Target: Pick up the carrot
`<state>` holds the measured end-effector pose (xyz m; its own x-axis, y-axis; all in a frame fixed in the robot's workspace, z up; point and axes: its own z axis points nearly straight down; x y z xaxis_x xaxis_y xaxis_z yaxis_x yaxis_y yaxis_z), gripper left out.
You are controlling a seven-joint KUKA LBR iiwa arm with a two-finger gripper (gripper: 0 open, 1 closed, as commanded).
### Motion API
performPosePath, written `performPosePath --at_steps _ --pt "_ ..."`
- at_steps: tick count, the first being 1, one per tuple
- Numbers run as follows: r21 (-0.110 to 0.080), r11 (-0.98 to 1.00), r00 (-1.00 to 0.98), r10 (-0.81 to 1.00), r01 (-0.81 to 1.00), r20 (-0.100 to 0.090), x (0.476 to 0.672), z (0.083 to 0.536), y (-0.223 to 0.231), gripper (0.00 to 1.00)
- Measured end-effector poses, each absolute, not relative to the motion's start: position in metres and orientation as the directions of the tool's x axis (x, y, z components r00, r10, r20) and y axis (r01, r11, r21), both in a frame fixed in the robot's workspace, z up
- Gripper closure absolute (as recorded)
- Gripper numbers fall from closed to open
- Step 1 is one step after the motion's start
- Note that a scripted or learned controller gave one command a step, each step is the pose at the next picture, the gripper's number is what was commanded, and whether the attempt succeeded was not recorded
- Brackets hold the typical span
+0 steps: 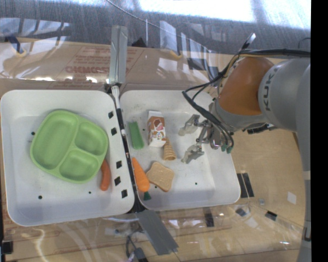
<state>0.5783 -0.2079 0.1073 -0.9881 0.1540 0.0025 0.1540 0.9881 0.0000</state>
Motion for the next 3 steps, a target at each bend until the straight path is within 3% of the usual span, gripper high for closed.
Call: performPosePath --at_steps 1,2,3 --pt "0.0 0.795 -0.795 0.607 0.607 0.002 0.56 0.129 -0.21 0.0" --pt "0.0 0.561 -0.561 0.828 0.828 -0.001 0.577 0.117 -0.21 0.0" --pt "-0.001 0.467 -0.467 0.884 0.884 0.003 0.547 0.091 -0.136 0.0"
